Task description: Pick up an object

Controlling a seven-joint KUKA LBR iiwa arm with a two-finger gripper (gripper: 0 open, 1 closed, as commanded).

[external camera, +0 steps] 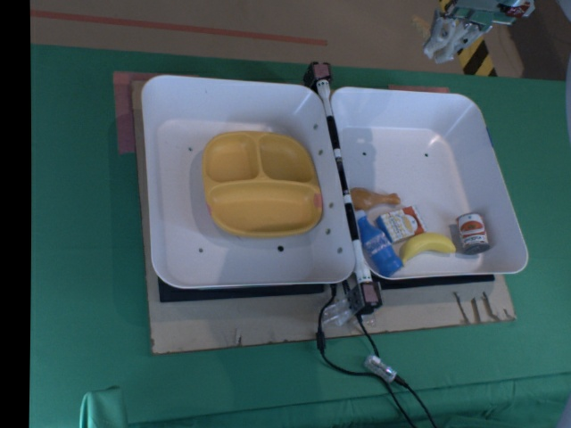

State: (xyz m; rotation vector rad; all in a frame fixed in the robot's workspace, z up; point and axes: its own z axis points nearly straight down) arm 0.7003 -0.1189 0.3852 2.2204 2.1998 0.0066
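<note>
Bins, two: left bin [169, 239] bears yellow divided plate [260, 185]. Right bin [486, 141]: blue pouch [379, 248], banana [428, 245] beside it, drumstick [375, 198], can [472, 234]. My claw [443, 39] hangs beyond the right bin; grip state unclear. Risk: crowded items, so I may nudge neighbours.

Most of the right bin [419, 132] lies open for a reach, its clutter of chicken leg [375, 198], blue bottle [378, 245], packet [401, 224], banana [427, 244] and can [472, 233] crowding only the near edge.
</note>
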